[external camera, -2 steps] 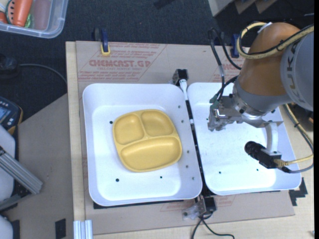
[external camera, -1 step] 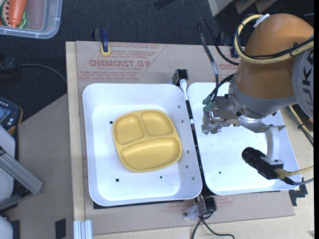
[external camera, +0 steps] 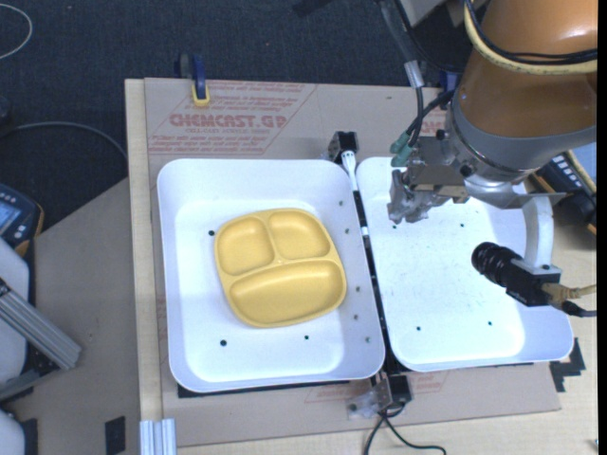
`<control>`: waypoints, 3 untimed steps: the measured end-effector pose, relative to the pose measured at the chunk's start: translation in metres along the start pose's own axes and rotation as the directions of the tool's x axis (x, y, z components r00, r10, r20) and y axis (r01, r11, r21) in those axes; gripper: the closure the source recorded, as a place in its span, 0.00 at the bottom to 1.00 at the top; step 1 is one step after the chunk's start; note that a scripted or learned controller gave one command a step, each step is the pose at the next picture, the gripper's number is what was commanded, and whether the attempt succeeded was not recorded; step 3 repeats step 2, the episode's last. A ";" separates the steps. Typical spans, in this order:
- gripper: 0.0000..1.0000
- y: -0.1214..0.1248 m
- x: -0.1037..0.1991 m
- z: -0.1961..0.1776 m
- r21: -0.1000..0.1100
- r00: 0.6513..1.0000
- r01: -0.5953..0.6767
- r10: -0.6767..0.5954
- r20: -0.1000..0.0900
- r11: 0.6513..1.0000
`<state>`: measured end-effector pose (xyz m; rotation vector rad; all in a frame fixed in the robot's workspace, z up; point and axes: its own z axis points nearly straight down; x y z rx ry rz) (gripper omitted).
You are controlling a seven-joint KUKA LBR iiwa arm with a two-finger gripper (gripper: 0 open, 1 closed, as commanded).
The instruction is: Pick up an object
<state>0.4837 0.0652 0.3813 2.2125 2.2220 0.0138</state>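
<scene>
Over the right bin [external camera: 446,339], near its far left corner, our tool [external camera: 410,209] hangs with nothing in it; we cannot tell how open it is. Our yellow plate [external camera: 280,266] lies untouched in the left bin [external camera: 190,254], so picking up remains.

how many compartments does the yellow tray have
3. The yellow tray lies in the left bin: two smaller compartments side by side along its far edge, left and right, and one long compartment across the near edge.
</scene>
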 end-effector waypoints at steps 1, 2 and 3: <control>1.00 -0.002 0.029 -0.146 -0.010 1.000 0.000 0.000 -0.003 1.000; 1.00 -0.005 0.013 -0.045 0.021 1.000 -0.008 0.007 0.005 1.000; 1.00 -0.005 0.013 -0.045 0.021 1.000 -0.008 0.007 0.005 1.000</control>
